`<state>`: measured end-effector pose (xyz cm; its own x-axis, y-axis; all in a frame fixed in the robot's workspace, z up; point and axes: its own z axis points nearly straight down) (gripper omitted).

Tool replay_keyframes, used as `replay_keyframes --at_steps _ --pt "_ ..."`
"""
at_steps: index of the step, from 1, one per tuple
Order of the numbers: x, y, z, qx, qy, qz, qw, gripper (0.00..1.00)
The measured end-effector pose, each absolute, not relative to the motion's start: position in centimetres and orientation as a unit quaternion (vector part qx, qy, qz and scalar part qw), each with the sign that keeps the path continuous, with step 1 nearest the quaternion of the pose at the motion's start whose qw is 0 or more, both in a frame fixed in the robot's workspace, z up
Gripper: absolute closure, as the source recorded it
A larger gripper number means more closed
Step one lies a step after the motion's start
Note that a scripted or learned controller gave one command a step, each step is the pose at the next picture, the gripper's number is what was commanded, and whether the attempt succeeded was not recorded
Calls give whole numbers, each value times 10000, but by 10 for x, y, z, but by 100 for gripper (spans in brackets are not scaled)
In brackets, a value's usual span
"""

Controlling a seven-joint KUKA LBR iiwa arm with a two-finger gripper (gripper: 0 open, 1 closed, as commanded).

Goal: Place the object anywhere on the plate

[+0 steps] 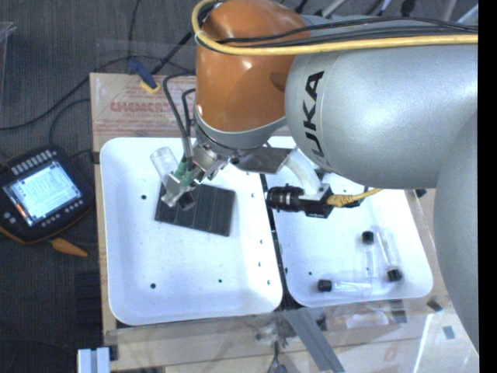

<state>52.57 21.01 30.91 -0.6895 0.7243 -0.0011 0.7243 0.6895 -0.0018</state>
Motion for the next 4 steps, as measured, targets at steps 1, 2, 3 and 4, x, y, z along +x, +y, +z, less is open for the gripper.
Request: replay_keyframes --at_steps 1,2,3,4 --pt "484 224 292 1586 9873 -5 -12 100" --pt "531 233 308 164 9999 -2 2 100" --pt "499 234 302 -2345 9721 11 -2 100" --pt "558 192 324 -2547 9670 5 11 100"
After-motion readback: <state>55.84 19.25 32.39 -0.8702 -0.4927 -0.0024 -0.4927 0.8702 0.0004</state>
